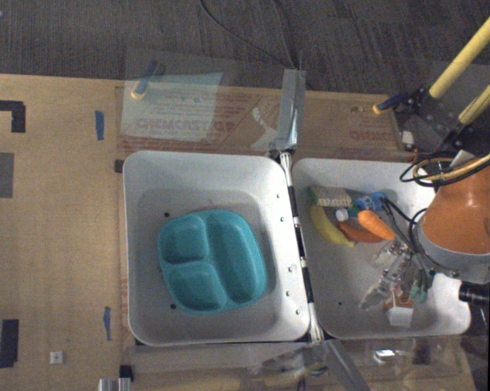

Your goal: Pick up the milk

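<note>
Presently the claw (384,293) hangs low inside the right bin (345,306). Finger state cannot be told. Milk (400,315) lies just beside it.

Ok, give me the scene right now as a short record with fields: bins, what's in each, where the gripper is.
left bin: holds a teal divided plate, lying flat near its middle
right bin: holds a banana, a carrot, and small items bunched at its far side
gripper: low over the right bin's near right part, reaching in from the right
white item: small, just below the gripper; possibly the milk, too small to tell
grasp: nothing seen between the fingers
</note>
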You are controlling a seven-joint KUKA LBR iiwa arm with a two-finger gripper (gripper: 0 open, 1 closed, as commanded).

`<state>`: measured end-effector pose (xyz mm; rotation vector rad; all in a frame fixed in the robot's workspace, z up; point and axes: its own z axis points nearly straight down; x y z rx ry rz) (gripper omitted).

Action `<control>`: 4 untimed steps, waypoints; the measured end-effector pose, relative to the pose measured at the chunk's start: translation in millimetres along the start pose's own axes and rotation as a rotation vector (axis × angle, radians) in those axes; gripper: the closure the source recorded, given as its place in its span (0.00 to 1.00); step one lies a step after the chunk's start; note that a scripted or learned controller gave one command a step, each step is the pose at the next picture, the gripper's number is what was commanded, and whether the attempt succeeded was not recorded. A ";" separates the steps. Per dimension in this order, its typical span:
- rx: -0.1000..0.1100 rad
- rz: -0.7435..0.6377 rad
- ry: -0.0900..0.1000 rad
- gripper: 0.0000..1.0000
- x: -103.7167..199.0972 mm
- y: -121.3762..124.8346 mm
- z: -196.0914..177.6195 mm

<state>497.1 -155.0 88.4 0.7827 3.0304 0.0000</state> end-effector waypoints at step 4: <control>-0.001 -0.310 0.006 1.00 37.5 36.3 -99.1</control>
